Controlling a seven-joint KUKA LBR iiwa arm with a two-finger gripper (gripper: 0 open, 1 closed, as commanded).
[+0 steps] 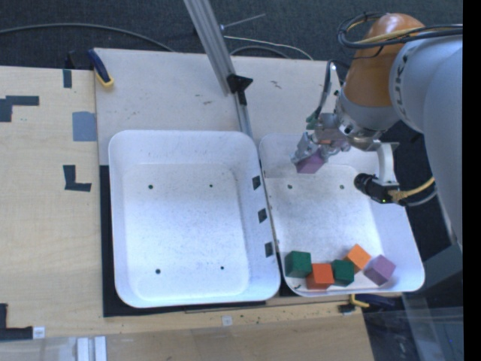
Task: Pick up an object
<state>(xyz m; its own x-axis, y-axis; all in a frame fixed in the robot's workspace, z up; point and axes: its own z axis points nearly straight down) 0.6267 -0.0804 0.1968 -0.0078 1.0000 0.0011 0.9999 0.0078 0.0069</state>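
Note:
My gripper (312,155) hangs over the far edge of the right bin (331,209), shut on a purple block (310,163) that shows just below its fingertips, lifted off the bin floor. Along the near edge of the same bin lie several blocks: a dark green cube (298,262), an orange-red block (322,274), a second green block (343,271), an orange block (359,256) and a purple block (379,269).
The left bin (184,216) stands beside the right one, sharing a raised rim. A slanted aluminium rail (214,43) crosses the back of the bench. A yellow-tipped clamp (101,70) lies at the far left.

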